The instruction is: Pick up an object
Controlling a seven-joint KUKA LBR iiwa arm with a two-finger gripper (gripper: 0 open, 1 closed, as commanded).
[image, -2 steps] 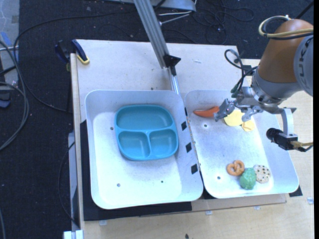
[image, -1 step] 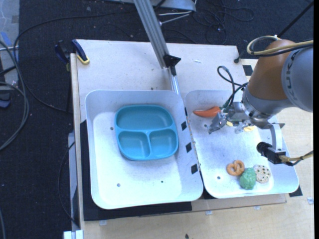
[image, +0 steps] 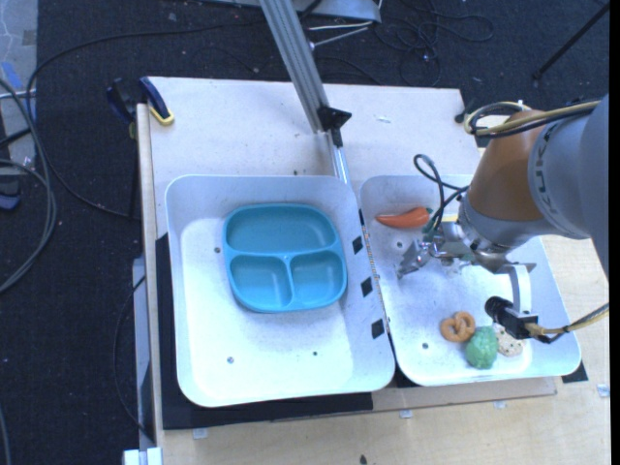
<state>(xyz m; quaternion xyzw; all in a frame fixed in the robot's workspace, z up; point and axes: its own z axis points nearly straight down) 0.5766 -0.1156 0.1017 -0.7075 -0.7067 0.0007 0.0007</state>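
My gripper (image: 415, 260) hangs low over the upper middle of the right bin (image: 422, 358), pointing left, with the grey arm and its orange band behind it to the right. Nothing shows between it and the bin floor. An orange carrot-shaped piece (image: 402, 218) lies just above it, near the bin's far wall. At the bin's near right corner lie a brown pretzel (image: 457, 327), a green lump (image: 481, 350) and a pale speckled cookie (image: 511, 345), close together and well below the gripper.
The left bin (image: 186, 289) holds a blue divided plate (image: 286, 258). A slanted metal pole (image: 295, 51) comes down to the bench between the bins. Cables (image: 431, 187) loop off the arm above the right bin.
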